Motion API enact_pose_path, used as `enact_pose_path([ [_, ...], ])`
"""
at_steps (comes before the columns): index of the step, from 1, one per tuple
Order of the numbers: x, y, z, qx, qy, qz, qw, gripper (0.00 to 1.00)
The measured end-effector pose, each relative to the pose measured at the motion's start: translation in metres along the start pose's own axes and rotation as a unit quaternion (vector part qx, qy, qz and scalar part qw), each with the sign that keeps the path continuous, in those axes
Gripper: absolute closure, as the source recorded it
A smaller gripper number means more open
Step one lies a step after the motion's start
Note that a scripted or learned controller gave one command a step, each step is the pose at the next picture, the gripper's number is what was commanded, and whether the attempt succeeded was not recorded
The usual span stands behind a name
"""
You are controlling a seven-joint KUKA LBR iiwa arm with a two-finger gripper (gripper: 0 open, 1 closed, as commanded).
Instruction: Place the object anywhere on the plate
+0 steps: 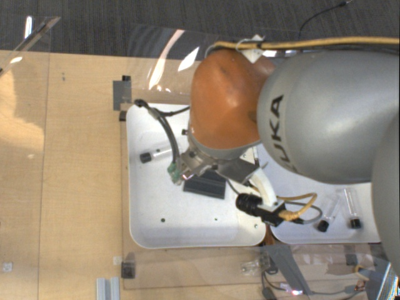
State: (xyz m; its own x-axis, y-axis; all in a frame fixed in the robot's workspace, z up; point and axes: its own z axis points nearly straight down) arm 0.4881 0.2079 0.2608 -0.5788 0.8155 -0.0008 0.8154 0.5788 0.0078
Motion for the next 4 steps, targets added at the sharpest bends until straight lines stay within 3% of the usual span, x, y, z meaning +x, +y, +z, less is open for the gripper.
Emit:
enact_pose_path([
  [1, -0.001, 0.000, 0.165, -0.002, 0.000, 0.113, 0.9936, 1.00],
  [2, -0.042, -0.030, 0.031, 0.000, 0.000, -0.076, 0.9971, 1.00],
  [3, -0.048, 0.022, 0.168, -0.006, -0.003, -0.182, 0.9832, 1.00],
  [4, -0.029, 0.084, 0.098, -0.001, 0.000, -0.398, 0.9176, 1.00],
])
